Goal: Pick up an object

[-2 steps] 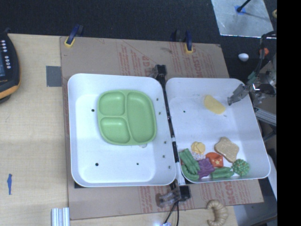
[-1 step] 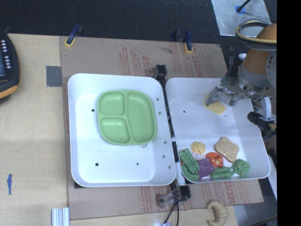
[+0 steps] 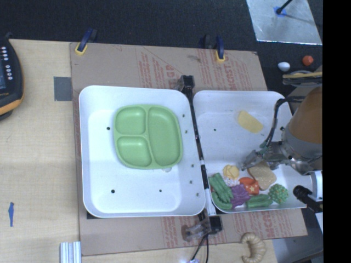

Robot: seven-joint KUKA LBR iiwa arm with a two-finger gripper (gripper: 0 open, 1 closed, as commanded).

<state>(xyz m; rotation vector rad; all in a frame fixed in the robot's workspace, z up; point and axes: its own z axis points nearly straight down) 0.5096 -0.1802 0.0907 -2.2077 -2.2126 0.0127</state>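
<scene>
Two white bins are seen side by side on a cardboard sheet (image 3: 164, 64), which is clamped to the table (image 3: 38, 163) at 12 o'clock by clips (blue and yellow handles), presumably to stop it sliding. The left bin (image 3: 98, 196) holds a green divided plate (image 3: 148, 136), lying flat near the bin's centre.

The right bin (image 3: 219, 106) holds the pickable things. A pile of toy food is bunched at its 6 o'clock edge: green beans (image 3: 220, 186), a purple piece (image 3: 239, 193), a tomato (image 3: 249, 185), a bread slice (image 3: 263, 175), broccoli (image 3: 278, 193), a pale yellow lump (image 3: 231, 172). Most of these are touching one another, so a clean single grab is judged hard. One yellow piece (image 3: 250, 121) lies alone toward 1 o'clock, well apart from the pile, and is judged the easier target.

The arm is reached in from 3 o'clock, and the hand (image 3: 263, 159) is hung just over the bread slice at the pile's upper edge. Its state cannot be told: the metal parts are too small and blurred, and nothing is seen held. The pick is judged not yet done.

Writing: faint red printing is visible on the cardboard along its edges, too blurred to be read. A black and orange pendant (image 3: 8, 81) lies at 9 o'clock; its buttons cannot be read.
</scene>
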